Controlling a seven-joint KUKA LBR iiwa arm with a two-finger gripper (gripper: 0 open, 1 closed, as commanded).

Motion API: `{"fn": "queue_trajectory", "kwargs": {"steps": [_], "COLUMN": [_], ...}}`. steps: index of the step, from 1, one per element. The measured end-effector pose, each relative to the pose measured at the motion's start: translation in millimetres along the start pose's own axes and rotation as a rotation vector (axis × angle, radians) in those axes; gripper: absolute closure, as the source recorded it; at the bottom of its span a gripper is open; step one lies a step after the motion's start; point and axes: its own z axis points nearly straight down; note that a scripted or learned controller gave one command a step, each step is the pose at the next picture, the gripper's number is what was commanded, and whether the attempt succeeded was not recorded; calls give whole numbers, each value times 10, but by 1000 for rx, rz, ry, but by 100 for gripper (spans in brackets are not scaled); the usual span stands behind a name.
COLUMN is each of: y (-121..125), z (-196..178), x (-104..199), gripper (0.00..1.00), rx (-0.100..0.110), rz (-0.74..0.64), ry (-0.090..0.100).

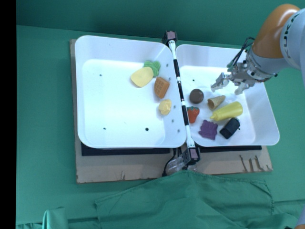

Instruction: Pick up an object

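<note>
We are looking down on the green desk (43, 104), which is carrying a cardboard sheet (119, 168); on that sheet two shallow white bins are sitting side by side, the left bin (109, 118) and the right bin (262, 123), with a black-and-white bar (180, 92) running along the seam between them; a folded green cloth (190, 199) is lying across the near edge of the desk. The grey arm (281, 27), with its orange band, is reaching in from the right; its end effector (229, 86) is hovering over the upper part of the right bin with its fingers spread apart and nothing between them.

In the right bin, we are seeing a yellow bottle (227, 111) lying on its side, a black object (229, 128) just below it, a purple bunch of grapes (208, 129) beside that, an ice-cream cone (216, 101) just under the end effector, a brown ball (196, 96) to its left, and a red strawberry (192, 114) by the divider. In the left bin, a yellow pineapple with a green top (144, 74) is lying near the right wall; an orange waffle-like piece (161, 87) is sitting below it; a small pale yellow piece (165, 107) is resting lower still.
</note>
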Motion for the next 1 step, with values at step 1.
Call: {"fn": "queue_trajectory", "kwargs": {"steps": [1], "y": [-627], "z": [99], "x": [228], "gripper": [0], "rx": [-1], "rz": [-3], "ry": [1]}}
